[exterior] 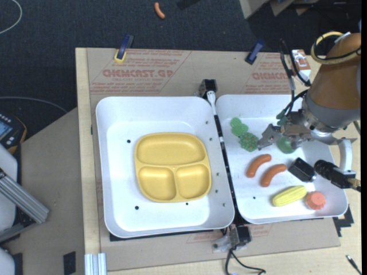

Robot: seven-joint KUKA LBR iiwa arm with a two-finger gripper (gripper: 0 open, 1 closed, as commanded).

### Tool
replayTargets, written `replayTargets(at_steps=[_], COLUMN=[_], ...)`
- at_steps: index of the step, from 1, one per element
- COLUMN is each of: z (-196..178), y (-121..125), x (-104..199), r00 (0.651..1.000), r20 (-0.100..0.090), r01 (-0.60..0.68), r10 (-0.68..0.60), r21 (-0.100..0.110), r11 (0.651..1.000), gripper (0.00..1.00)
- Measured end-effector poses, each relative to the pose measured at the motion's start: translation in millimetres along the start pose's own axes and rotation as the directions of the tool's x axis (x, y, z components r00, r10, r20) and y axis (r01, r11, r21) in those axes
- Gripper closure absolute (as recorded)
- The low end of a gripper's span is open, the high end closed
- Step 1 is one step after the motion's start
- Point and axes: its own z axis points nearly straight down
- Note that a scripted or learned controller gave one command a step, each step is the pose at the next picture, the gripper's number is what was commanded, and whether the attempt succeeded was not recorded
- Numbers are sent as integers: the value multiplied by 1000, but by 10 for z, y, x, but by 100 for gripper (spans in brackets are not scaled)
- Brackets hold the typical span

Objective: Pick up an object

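Observation:
My gripper (285, 137) hangs over the back of the right bin (338, 211), its fingers spread open. A small round green piece (285, 146) lies right under it, partly covered; whether the fingers touch it I cannot tell. To its left lie a green broccoli floret (248, 141) and a pale green piece (237, 125). Two orange sausages (258, 164) (273, 175) lie side by side in the bin's middle. Nearer the front are a yellow corn cob (288, 195) and a round orange-red piece (315, 200).
A black block (301, 169) lies right of the sausages, with a black fitting (335, 173) beside it near the bin's right wall. In the left bin (109, 153) sits a yellow divided plate (171, 166). The arm's orange band (338, 73) rises above the right bin's back corner.

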Motion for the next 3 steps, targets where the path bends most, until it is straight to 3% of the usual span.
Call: replayTargets(at_steps=[1,3], z=[-63,1090], y=[30,16], x=[0,5], r00=[1000,1000], r20=[2,0], r01=[3,1], r10=[-2,-1], r21=[-13,-7], r11=[1000,1000], gripper=[0,0])
